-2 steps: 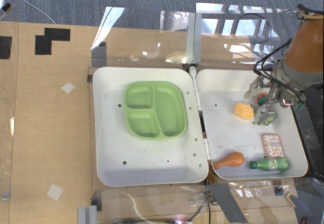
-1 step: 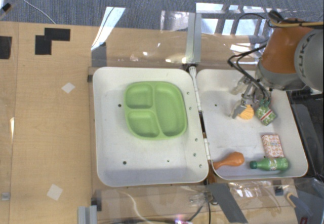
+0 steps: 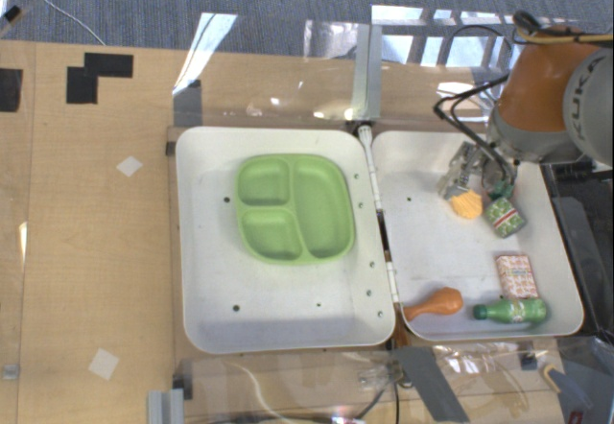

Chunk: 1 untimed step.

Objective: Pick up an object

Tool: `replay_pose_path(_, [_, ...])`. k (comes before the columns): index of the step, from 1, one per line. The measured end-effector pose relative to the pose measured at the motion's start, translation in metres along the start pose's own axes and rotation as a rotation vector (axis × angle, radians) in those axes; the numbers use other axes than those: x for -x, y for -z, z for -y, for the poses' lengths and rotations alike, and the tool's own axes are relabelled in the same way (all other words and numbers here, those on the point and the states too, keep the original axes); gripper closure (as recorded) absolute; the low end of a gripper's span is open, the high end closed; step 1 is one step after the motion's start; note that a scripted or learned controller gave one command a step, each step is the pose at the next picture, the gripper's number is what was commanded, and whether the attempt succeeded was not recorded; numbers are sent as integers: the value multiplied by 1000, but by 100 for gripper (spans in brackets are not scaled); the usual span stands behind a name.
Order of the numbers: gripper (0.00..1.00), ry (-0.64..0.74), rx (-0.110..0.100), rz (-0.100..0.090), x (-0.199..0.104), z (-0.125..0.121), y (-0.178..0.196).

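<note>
Table (image 3: 86,221) wide and bare to the left. Left bin (image 3: 206,317): green tray (image 3: 293,208) centred, open floor all round it. Right bin (image 3: 422,249): arm (image 3: 552,101) reaches in over the far right corner. Hand (image 3: 470,177) low on the far side, directly above a yellow piece (image 3: 467,206); green can (image 3: 504,218) just beside. Finger state: cannot tell. Near rim: bottle (image 3: 510,312), box (image 3: 515,275), orange gourd (image 3: 434,304). Bin's middle open.
</note>
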State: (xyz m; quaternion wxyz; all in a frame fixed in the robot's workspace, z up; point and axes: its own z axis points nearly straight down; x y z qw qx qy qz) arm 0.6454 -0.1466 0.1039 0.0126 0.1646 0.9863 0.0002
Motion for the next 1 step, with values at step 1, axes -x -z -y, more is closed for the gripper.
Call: replay_pose_path(1, [100,-219,-2,-10,-40,-40,90])
